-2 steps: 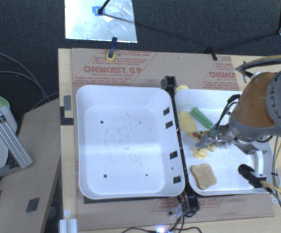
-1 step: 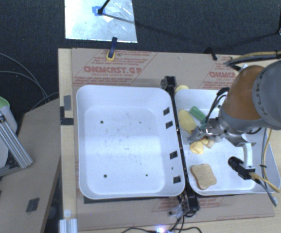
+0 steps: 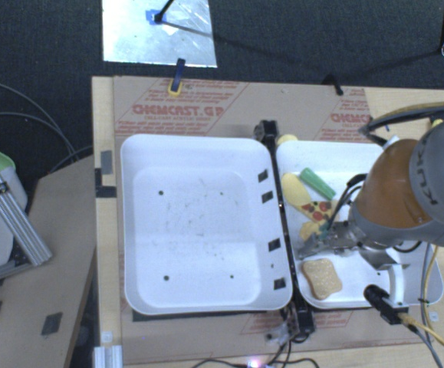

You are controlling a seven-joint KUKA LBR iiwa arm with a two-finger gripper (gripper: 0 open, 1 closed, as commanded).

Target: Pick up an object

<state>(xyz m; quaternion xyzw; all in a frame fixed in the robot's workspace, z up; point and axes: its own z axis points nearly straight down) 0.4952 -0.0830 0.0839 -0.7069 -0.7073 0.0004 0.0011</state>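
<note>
Two white bins side by side on a bench topped with printed cardboard (image 3: 229, 102). Left bin (image 3: 141, 156) showing only its scuffed floor and a few dark specks. Right bin (image 3: 360, 153) carrying the objects, all crowded toward its left wall, along the divider (image 3: 279, 221) between the bins.

Yellow banana-like piece (image 3: 293, 185) near the left wall, upper half of the bin. Green stick (image 3: 317, 182) just beside it on the right, lying at a slant, touching or nearly so. Below these, a small yellow and red toy (image 3: 314, 210), close against the arm's cabling. Bread slice (image 3: 322, 277) flat near the bin's lower left corner, apart from the rest. Small yellow knob (image 3: 287, 139) at the bin's upper left corner, by the divider's top end.

Arm (image 3: 406, 190) reaching over the right half of the bin, its orange band and grey body covering the floor there. Gripper (image 3: 319, 240) low between the toy and the bread, pointing toward the left wall. Fingers too dark and blurred to read: cannot tell how far apart, nor whether anything sits between them.

Cables (image 3: 344, 198) looping off the wrist over the toy's right side. Outside the bins: a shiny sheet (image 3: 129, 21) beyond the bench's far edge, and metal rails (image 3: 7, 213) off to the left.
</note>
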